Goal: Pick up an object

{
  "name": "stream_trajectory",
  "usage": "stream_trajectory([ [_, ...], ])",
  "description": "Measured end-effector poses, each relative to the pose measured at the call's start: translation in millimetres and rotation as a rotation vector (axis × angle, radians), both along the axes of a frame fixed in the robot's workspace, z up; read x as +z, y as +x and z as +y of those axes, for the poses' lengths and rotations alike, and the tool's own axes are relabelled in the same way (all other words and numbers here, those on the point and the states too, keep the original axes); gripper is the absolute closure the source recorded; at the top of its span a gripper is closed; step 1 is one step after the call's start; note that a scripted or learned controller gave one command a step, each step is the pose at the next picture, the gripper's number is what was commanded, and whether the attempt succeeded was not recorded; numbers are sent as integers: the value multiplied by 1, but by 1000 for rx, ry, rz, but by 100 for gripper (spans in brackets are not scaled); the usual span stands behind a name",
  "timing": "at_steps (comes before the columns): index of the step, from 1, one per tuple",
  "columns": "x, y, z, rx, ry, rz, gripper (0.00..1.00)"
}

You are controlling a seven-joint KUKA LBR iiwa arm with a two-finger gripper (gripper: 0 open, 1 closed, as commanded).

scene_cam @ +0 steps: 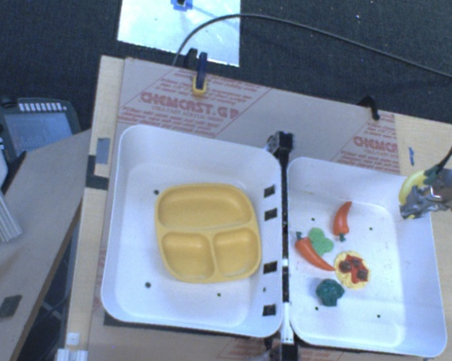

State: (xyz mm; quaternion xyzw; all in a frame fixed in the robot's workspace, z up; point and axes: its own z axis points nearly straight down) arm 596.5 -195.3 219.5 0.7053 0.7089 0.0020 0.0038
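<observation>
In the right bin, a green broccoli toy nearest, a pizza slice toy, an orange carrot, a red chili, at the far right rim the gripper pinching a yellow object, a yellow divided tray in the left bin.

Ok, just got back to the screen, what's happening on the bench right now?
The arm's gripper sits at the upper right rim of the right bin, with something yellow at its tip; whether it is gripped, I cannot tell. The toy foods lie in that bin: a red pepper, carrot, pizza piece and broccoli. The yellow tray is in the left bin.
</observation>
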Motion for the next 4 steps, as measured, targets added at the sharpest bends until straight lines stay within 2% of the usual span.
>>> stream_trajectory([
  [1,48,1,0,0,1,4,100],
  [2,35,9,53,4,4,6,100],
  [3,22,6,112,4,4,7,100],
  [4,27,0,163,3,4,7,100],
])
